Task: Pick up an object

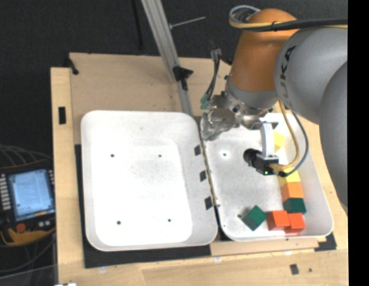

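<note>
At the frame's far left a handheld screen unit (26,195) lies off the worktop (62,159). The left white bin (95,159) sits mid-frame. At the upper edge of the right bin (232,177) hangs the gripper (215,124); whether it is open cannot be told. Lower right lie a green block (253,217), orange blocks (285,220), a dark green block (295,205) and a yellow block (278,142).

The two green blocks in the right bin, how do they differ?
The left green block lies apart from the rest and is turned at an angle; the right green block sits squarely in the row along the bin's wall, between orange blocks. The left one looks larger. Both are dark green.
</note>
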Controlling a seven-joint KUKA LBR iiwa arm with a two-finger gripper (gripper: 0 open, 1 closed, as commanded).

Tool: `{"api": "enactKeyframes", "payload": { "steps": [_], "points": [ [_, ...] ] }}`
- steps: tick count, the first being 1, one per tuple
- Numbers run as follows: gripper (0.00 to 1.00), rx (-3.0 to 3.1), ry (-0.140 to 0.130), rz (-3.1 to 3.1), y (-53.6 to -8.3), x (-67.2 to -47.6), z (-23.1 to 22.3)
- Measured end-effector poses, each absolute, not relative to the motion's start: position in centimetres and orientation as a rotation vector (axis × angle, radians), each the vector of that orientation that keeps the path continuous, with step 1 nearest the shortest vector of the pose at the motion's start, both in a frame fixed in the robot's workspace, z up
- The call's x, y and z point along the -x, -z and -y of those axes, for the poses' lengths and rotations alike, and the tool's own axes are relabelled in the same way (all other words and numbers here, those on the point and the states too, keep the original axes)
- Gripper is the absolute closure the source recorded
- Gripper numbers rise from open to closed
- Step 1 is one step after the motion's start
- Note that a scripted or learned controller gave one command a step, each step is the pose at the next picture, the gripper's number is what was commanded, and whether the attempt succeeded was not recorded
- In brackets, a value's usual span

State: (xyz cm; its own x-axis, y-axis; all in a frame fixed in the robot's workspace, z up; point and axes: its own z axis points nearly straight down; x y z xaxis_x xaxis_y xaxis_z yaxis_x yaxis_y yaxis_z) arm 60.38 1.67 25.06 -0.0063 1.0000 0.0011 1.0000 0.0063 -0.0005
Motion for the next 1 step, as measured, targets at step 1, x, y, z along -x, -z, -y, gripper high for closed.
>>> {"api": "enactKeyframes", "payload": {
  "steps": [1],
  "points": [
    [1.0, 2.212, -0.001, 2.228, -23.81, -59.19, -7.29]
  ]
}}
